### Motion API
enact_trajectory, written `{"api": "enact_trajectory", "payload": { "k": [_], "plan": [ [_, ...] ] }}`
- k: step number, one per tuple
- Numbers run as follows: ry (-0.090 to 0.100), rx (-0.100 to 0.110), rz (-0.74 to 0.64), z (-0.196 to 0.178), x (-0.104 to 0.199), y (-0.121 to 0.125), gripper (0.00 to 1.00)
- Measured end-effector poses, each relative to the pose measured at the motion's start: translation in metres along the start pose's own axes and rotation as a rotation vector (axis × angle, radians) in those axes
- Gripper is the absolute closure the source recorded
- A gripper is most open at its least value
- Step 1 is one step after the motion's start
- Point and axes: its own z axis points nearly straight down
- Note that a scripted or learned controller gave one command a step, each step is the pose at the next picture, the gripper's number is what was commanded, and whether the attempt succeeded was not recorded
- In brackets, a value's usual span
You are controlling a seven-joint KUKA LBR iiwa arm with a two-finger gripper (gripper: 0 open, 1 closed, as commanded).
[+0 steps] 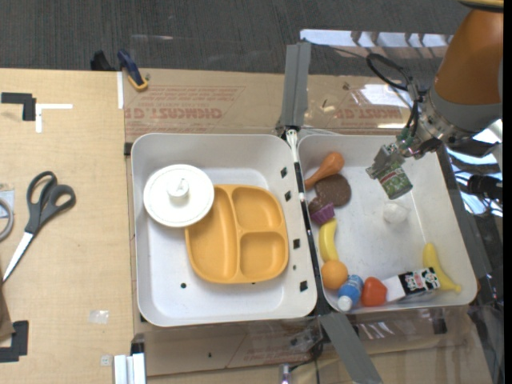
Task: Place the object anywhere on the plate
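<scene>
**Two bins, one plate, many toy foods**

Two shallow white bins stand side by side on the bench. In the left bin [152, 294] lies a yellow plate [238, 234] with three compartments, and a round white lid [178, 195] rests just beside it, covering the plate's upper left corner.

The right bin [448, 214] holds the objects. Along its left wall are a chicken drumstick [326, 167], a brown round piece [332, 190], a small purple piece [322, 212] and a banana [328, 241]. Near the bottom edge lie an orange [334, 274], a blue bottle [349, 292], a red piece [374, 292], a small black and white carton [414, 283] and a second banana [438, 267]. A small white object [393, 212] lies alone in the middle.

The arm [472, 62] reaches in from the right. The gripper [390, 169] hangs over the upper part of the right bin, well apart from the plate. Whether its jaws are wide or narrow cannot be told, because the shapes there are too unclear.
</scene>
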Motion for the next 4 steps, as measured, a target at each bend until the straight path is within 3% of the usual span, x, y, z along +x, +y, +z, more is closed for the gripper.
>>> {"api": "enact_trajectory", "payload": {
  "k": [1,2,3,4],
  "plan": [
    [0.001,0.0,-0.06,-0.032,0.08,-0.043,1.0],
    [0.002,0.003,0.213,0.026,0.154,-0.053,1.0],
    [0.001,0.002,0.103,0.048,0.191,0.009,1.0],
    [0.001,0.002,0.104,0.048,0.191,0.009,0.0]
  ]
}}
